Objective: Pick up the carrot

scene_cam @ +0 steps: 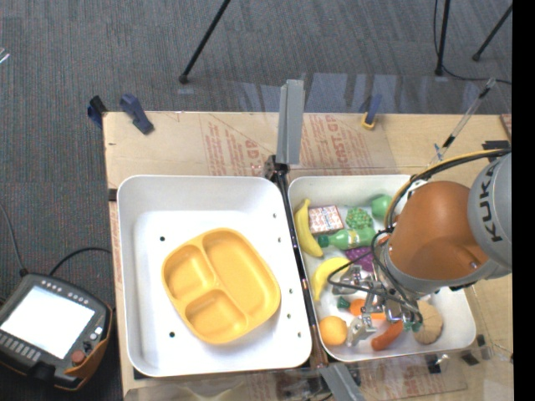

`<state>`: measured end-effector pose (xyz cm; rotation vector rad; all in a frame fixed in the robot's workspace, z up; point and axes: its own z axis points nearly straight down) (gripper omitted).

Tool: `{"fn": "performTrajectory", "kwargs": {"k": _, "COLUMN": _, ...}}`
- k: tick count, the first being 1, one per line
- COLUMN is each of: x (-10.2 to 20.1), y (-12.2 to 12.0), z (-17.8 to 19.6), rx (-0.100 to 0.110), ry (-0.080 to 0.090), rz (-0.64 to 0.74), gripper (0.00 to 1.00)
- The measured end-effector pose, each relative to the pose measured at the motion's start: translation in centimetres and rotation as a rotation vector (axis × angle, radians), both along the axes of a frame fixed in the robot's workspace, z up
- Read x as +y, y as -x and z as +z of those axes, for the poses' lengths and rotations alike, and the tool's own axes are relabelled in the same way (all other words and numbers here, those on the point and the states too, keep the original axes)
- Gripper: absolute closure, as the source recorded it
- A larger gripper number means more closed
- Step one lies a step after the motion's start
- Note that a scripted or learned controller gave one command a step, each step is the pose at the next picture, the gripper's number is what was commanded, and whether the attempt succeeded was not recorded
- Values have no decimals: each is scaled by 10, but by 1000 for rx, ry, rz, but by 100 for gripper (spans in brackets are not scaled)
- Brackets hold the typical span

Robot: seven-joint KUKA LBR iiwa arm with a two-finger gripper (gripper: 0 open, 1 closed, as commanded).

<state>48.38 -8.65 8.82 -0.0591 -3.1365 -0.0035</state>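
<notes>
A cardboard-covered bench [201, 144] is seen from above on grey carpet, bearing two shallow white bins side by side. Nearest, in the right bin [465, 334], an orange ball [333, 331] lies beside the gripper [378, 314], which is lowered among the toys; whether its fingers are spread or pressed together cannot be told. The carrot [387, 336] lies just under the gripper's tip. A yellow divided plate [220, 284] sits in the left bin [138, 215]. Farther back, two bananas [307, 228] and green toy vegetables [359, 220] are gathered.
</notes>
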Motion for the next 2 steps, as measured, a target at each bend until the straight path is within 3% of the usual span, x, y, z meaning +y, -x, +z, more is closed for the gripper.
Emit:
{"fn": "performTrajectory", "kwargs": {"k": 1, "x": 1, "y": -1, "z": 9, "rx": 0, "ry": -1, "rz": 4, "gripper": 100}}
{"fn": "performTrajectory", "kwargs": {"k": 2, "x": -43, "y": -24, "z": 129, "rx": -17, "ry": 6, "rz": 121, "gripper": 100}}
